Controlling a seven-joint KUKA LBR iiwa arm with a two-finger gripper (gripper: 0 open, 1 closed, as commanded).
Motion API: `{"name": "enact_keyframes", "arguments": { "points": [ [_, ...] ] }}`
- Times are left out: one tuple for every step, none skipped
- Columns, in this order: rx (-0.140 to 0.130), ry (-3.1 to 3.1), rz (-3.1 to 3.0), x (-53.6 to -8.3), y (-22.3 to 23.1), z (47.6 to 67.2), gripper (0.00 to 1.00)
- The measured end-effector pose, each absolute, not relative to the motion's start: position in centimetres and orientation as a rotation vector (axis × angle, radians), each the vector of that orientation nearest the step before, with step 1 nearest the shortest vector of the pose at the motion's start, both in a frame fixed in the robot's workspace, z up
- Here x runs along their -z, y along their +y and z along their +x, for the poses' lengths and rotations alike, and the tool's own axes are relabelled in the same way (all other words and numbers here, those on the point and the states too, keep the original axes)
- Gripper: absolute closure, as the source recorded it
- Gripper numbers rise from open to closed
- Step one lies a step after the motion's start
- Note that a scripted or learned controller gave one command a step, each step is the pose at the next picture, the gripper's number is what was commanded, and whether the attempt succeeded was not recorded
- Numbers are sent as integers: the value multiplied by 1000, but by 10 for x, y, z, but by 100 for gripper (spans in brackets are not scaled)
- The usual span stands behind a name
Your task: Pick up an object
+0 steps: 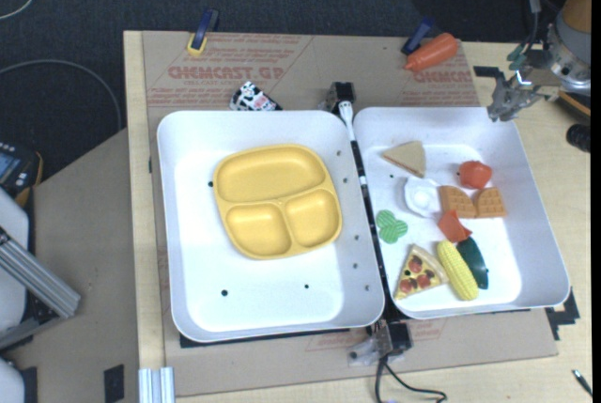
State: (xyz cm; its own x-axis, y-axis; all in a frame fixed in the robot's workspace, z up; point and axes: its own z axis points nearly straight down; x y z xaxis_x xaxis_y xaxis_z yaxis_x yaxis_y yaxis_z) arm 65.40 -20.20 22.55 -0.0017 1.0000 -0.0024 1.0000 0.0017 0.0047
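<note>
Toy food pieces, the pickable objects, lie in the right shallow white plastic bin [540,232], all loose on its floor, none lifted.

Left shallow white plastic bin [183,284] sits w/ its inner edge against the right one; both rest on a tan cardboard sheet [150,91] printed in red. In the left bin: yellow 3-compartment plastic tray [276,199], roughly centred, flat.

Right bin contents, big to small: pizza slice w/ red dots [419,272] at the near left; yellow corn cob [456,268] just beside it, touching a dark green piece [474,262]; tan wedge of bread/cheese [406,157] near the far wall; two brown waffle squares [472,202] mid-bin; white fried egg [422,196] left of them; red tomato-like piece [475,174]; small red piece [453,226]; green leafy bit [391,224].

Outside the bins on the cardboard: orange carrot toy [432,52] at the far edge, small black-and-white item [252,97].

Grey two-finger gripper [508,102] hangs over the right bin's far right corner, above the rim, apart from all food; fingers look narrow, nothing between them.
</note>
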Motion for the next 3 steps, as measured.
{"name": "enact_keyframes", "arguments": {
  "points": [
    [0, 2228, 2218, -235, -143, 649, 100],
    [0, 2229, 2217, -239, -95, 648, 100],
    [2, 2229, 2219, -225, -42, 640, 100]
  ]
}}
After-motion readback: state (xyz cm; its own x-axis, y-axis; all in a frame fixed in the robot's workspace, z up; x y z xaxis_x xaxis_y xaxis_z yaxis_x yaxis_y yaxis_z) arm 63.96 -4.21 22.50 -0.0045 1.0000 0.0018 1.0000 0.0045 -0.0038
